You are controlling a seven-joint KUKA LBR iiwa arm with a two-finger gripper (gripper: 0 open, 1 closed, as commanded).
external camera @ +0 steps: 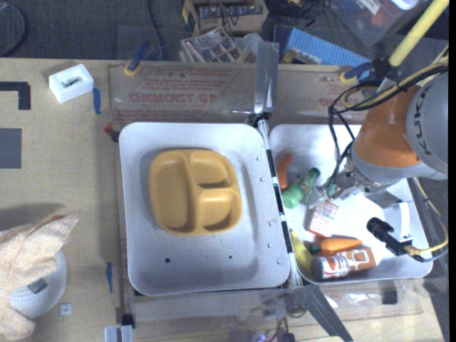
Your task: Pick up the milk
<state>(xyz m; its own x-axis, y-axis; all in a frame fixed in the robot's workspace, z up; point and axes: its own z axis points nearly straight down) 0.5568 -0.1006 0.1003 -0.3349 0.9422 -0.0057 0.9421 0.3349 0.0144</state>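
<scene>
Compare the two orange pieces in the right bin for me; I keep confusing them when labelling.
The carrot near the bin's front lies roughly crosswise, while the orange piece by the divider lies nearly lengthwise. The carrot rests against the ketchup bottle; the divider piece lies beside the green bottle. The carrot looks brighter and fully exposed; the other is duller. Both are elongated, orange, and in the right bin.
</scene>
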